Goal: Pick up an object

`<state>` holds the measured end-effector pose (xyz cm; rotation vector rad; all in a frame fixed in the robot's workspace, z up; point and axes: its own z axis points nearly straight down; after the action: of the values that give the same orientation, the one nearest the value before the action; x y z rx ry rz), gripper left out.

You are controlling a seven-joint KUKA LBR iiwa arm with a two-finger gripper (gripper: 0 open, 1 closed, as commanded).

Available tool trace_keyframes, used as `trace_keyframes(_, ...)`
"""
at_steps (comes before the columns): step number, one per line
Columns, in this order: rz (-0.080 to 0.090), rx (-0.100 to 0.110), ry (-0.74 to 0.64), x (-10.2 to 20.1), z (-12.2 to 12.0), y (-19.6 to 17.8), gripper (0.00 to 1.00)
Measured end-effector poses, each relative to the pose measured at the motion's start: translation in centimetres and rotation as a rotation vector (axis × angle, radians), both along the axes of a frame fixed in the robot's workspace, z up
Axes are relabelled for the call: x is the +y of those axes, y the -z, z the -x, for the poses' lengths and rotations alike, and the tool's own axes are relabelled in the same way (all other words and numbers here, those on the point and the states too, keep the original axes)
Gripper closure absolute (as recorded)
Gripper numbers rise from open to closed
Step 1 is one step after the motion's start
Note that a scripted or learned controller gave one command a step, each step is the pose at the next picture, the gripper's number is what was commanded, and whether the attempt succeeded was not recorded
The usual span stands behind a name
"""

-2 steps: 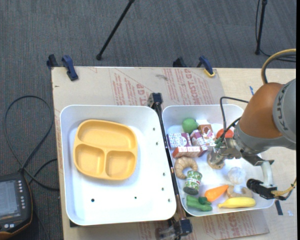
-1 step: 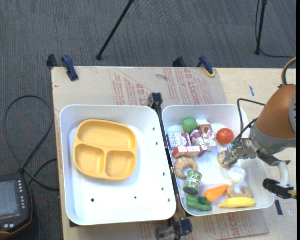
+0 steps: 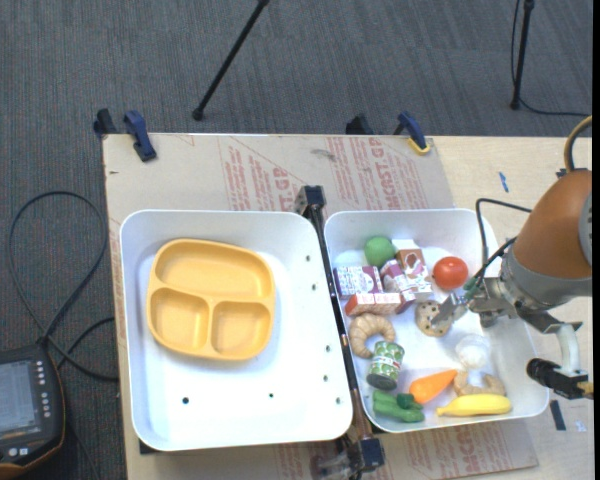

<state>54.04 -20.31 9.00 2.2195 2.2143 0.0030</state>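
White plastic bins sit side by side on my bench, 2 of them. The left bin holds a yellow divided tray with 3 compartments. The right bin carries all the small items. My arm comes in from the right, grey with its orange band, and my gripper hangs low over the middle of the right bin, above a cookie and just below a red tomato. I cannot tell how its jaws stand, and I see nothing between them.

Near the bin's far side lie a green ball and some small cartons. Below them are a croissant and a green-labelled can. Along the near edge lie a green pepper, a carrot and a banana. A white object rests just beside the gripper, toward the near edge.
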Motion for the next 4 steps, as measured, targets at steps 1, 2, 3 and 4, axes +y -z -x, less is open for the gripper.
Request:
trace_keyframes(1, -0.013, 0.005, -0.006, -0.5, -7.3, 0.1, 0.0)
trace_keyframes(2, -0.011, 0.004, -0.009, -0.6, -7.4, -0.8, 1.0)
trace_keyframes(3, -0.012, 0.005, -0.009, -0.5, -7.4, -0.8, 0.0)
trace_keyframes(4, -0.005, 0.008, -0.004, 0.8, -9.1, 0.4, 0.0)
